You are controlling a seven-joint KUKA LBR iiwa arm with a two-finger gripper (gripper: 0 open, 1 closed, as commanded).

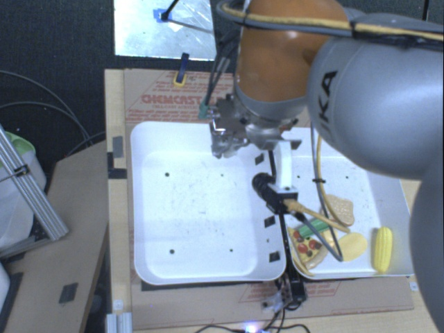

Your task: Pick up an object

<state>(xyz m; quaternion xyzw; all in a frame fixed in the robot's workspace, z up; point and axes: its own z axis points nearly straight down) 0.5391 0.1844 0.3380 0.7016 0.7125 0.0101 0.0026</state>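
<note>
My gripper point(225, 143) hangs over the far right corner of the left bin point(159, 186), under the orange band of the arm. The right bin point(392, 186) holds several toy foods near its front: a pizza slice point(309, 247), a yellow corn cob point(382, 248), a tan biscuit-shaped piece point(340, 210), a pale yellow piece point(352, 245) and a small green piece point(317, 225). All of them lie to the right of and nearer than the gripper. The arm's large grey body covers the far part of the right bin.
Both bins rest on a cardboard sheet point(166, 97). A shiny metal plate point(163, 16) lies beyond it, with a blue and yellow clamp point(182, 70) at the cardboard's far edge. Metal rails point(28, 186) lean at the left.
</note>
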